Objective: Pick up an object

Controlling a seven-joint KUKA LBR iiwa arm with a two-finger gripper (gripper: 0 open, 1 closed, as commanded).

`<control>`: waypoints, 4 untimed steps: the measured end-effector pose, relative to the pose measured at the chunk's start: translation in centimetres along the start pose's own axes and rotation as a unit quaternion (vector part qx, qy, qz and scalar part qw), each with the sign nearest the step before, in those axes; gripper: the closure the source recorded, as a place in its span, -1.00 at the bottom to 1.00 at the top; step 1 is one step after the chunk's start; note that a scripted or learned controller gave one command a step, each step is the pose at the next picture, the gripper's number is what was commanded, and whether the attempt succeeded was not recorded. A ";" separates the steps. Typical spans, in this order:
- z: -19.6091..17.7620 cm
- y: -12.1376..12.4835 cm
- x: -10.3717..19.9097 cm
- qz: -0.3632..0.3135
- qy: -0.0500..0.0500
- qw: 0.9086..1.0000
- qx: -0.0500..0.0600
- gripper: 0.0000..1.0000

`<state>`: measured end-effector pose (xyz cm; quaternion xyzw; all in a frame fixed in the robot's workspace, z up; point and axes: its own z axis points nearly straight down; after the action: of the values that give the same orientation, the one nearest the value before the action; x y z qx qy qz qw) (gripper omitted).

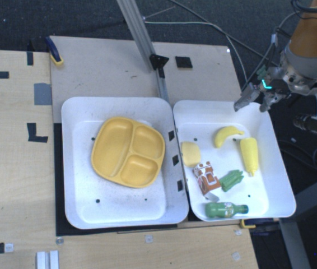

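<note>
Two shallow white bins side by side on the bench. In the left white bin [71, 150], a yellow plastic tray with three compartments [128, 152], lying flat and turned at a slight angle.

In the right white bin [279, 167], a scatter of small things: a yellow toy banana [227, 135] curved near the upper middle; just right of it a pale yellow corn-like piece [250, 156] lying lengthwise, its top end close to the banana's tip; a pale yellow rounded block [190, 153] near the left wall; below that a red-and-white printed packet [205, 179]; a green leafy toy vegetable [231, 179] just beside the packet's right edge; a green bottle with a pale label [226, 209] on its side along the bottom wall.

Two-finger gripper [252, 102] at the upper right corner of the right bin, hanging over the rim — fingers spread apart, nothing between them. Nearest pickable things, the banana and the corn-like piece, below and to the left of the jaws, apart from them and untouched. Grey arm with orange band [307, 32] reaching in from the right edge.

Beyond the bins, a slanted grey metal bar [141, 35] crossing the bench top, and a blue-and-yellow clamp [54, 51] at the upper left.
</note>
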<state>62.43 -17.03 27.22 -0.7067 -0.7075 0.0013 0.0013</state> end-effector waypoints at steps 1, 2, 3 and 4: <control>-0.1 0.1 0.0 0.000 0.000 1.000 -0.001 -1.00; 6.1 -0.4 -0.1 0.000 0.000 1.000 0.001 -1.00; 11.3 -1.5 0.1 0.000 0.000 1.000 0.001 -1.00; 15.9 -1.1 0.0 0.000 0.000 1.000 0.001 -1.00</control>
<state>61.24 -17.05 11.36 -0.7066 -0.7076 0.0019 0.0017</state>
